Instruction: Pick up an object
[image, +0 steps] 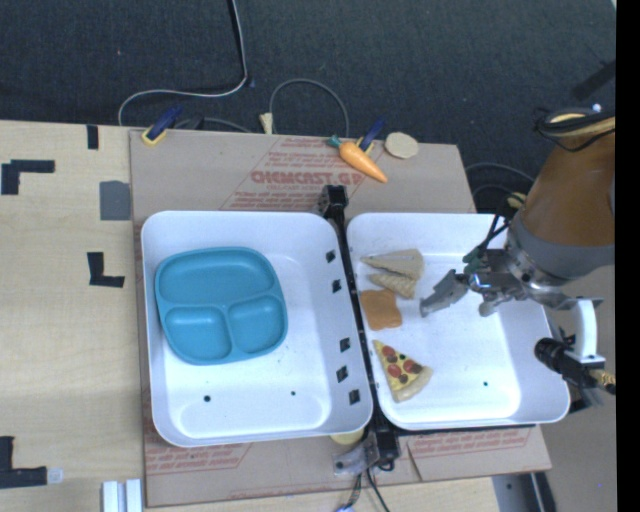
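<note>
The right bin (500, 400) holds three toy foods: a tan sandwich wedge (396, 268), a flat orange-brown square (381, 309) and a pizza slice (402, 370). My gripper (465, 298) hangs over the middle of this bin, just right of the sandwich wedge and the square. It is open: one finger (438, 296) points left toward the foods, the other (491, 304) sits nearer the wrist. Nothing lies between them. The grey arm with its orange band (570, 215) comes in from the right.
In the left bin (160, 400) lies a blue divided plate (220, 303). A toy carrot (361, 160) and a beige disc (402, 146) rest on the cardboard behind the bins. A black divider (345, 310) separates the bins. Cables trail at the back.
</note>
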